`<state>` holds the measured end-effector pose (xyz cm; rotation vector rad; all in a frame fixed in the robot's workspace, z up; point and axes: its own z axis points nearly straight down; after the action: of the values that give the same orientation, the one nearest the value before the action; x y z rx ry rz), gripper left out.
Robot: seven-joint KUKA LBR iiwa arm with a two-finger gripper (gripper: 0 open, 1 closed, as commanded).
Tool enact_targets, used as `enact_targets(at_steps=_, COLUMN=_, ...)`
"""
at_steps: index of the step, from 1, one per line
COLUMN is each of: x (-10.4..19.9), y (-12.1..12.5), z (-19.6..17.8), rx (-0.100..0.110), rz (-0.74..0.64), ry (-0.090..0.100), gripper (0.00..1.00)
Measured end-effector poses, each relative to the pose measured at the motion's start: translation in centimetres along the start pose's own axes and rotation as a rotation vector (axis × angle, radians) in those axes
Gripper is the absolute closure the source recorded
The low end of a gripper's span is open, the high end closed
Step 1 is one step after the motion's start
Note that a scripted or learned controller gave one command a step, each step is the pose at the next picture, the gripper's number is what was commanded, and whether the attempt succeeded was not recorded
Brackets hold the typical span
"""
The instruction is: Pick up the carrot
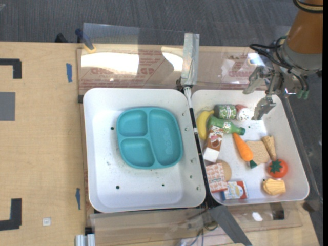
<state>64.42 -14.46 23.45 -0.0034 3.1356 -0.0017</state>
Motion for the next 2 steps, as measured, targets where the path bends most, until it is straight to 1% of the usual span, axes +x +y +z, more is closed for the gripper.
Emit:
enact_targets(at_steps=1, x=0.4, y=0.2, z=11.4, rx=0.001, rz=0.040, ry=-0.008, gripper=0.00)
enact_targets(at_steps=2, x=6.2, y=1.4, z=14.2, rx=-0.001, rz=-0.019, ry=0.001, gripper=0.00)
